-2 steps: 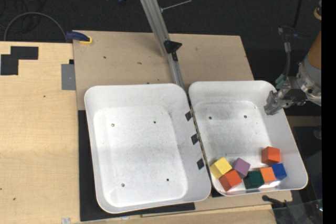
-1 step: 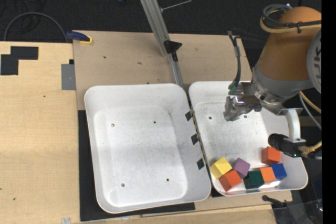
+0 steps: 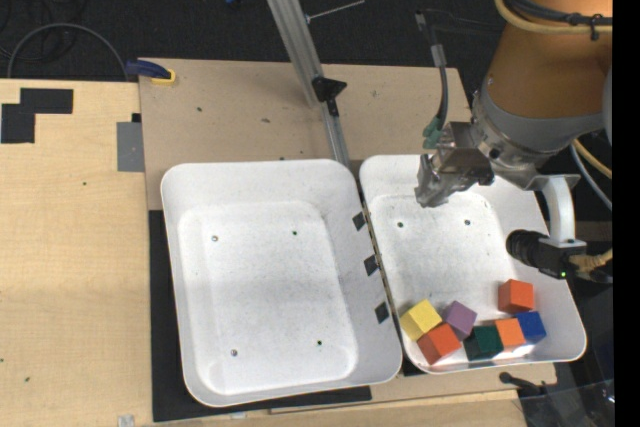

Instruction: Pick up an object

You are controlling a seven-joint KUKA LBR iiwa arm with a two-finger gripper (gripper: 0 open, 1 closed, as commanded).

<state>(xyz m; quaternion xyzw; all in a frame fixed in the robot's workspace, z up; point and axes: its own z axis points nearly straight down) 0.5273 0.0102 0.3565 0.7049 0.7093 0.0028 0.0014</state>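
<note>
Seven small blocks cluster in the right bin's near corner — tool hangs over that bin's far end, well apart; finger state cannot be told.

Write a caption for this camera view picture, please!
Robot gripper hovers over the right bin, far from the colored blocks in its near corner.

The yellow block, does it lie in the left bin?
No, the yellow block lies in the right bin, near its front edge beside the other coloured blocks.
</note>
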